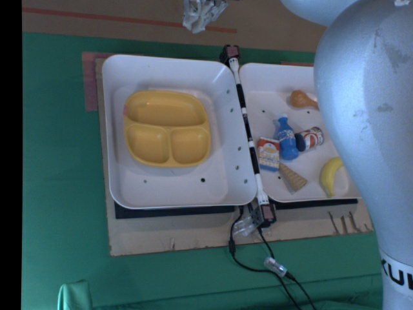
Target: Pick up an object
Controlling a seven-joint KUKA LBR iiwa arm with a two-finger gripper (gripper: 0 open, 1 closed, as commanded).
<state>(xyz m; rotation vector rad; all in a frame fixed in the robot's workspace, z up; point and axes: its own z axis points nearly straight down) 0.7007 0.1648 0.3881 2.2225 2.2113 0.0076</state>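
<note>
Camera view: tool (pixel 205 8) sits high at the table's far edge, beyond both bins, over bare brown surface. Something pale and crumpled hangs under it; can't tell what it is, or whether the tool is apart or together.

Left bin (pixel 119 192) carries a yellow divided tray (pixel 168 126), nothing loose in it. Right bin (pixel 258 76) has all the pickable stuff: blue bottle (pixel 286 137) lying mid-bin, touching a small can (pixel 311 138) on its arm side, snack box (pixel 268 154) just beside the bottle on the divider side, cone-shaped wedge (pixel 292 177) toward the near edge, banana (pixel 332 175) near the near edge by the arm, brown drumstick-like toy (pixel 302 99) toward the far edge.

My read: nothing confirmed grasped, so the pick isn't done yet. Best targets look like the drumstick or banana, both well apart from neighbours. The bottle/can/box cluster risks a double contact. Come straight down, span the narrow axis, stay off the bin wall.
</note>
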